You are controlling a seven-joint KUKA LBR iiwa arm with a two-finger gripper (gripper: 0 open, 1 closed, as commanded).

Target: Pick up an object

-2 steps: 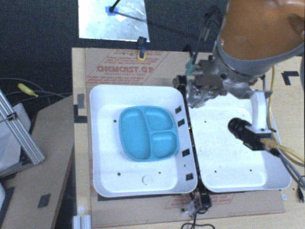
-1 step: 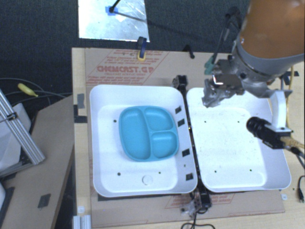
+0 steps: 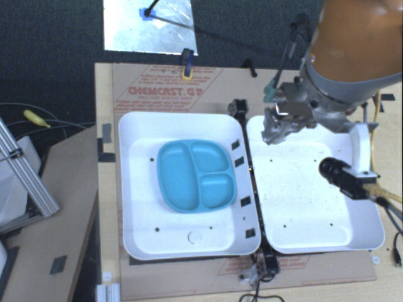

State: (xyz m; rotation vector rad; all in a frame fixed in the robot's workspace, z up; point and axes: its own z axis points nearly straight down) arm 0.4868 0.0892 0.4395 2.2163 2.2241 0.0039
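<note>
While poised over the right bin (image 3: 315,231), tool (image 3: 275,133), grip state unclear, needed shifting toward the blue plate (image 3: 195,175), then descending squarely.

- Floor: dark blue-grey carpet (image 3: 50,43) across upper left of frame.
- Shiny silver sheet (image 3: 150,16) lying on carpet, top centre.
- Brown bench board (image 3: 165,87), red lettering, mid-frame.
- Tan tabletop (image 3: 60,194) with aluminium rail (image 3: 25,175), lower left.
- Yellow-tipped cable (image 3: 34,119), left edge.
</note>
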